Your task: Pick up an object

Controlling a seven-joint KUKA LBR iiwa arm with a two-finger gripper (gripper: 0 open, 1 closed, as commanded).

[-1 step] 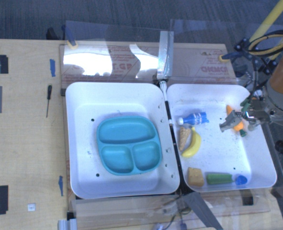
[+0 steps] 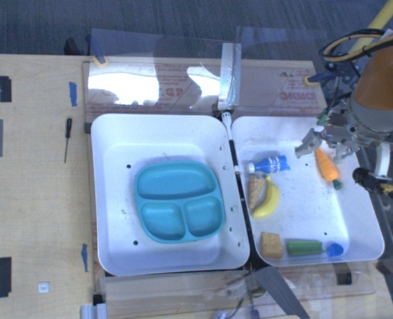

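Both white bins [image 2: 110,138] are looking like smooth, glossy plastic; the teal divided tray [image 2: 179,200] is showing a matt plastic finish, and the bench [image 2: 30,198] is appearing as pale wood.

Pale wooden bench [image 2: 30,198] with black corner marks and blue tape, dark blue-grey carpet [image 2: 149,5] beyond.

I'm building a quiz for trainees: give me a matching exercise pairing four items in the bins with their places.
Items:
1. teal divided plastic tray
2. orange carrot-shaped toy
3. yellow toy banana
4. green cylindrical bottle with blue cap

Places:
A. right bin, near edge
B. left bin, middle
C. right bin, far right, under the gripper
D. right bin, left side by the divider

Pairs: 1-B, 2-C, 3-D, 4-A
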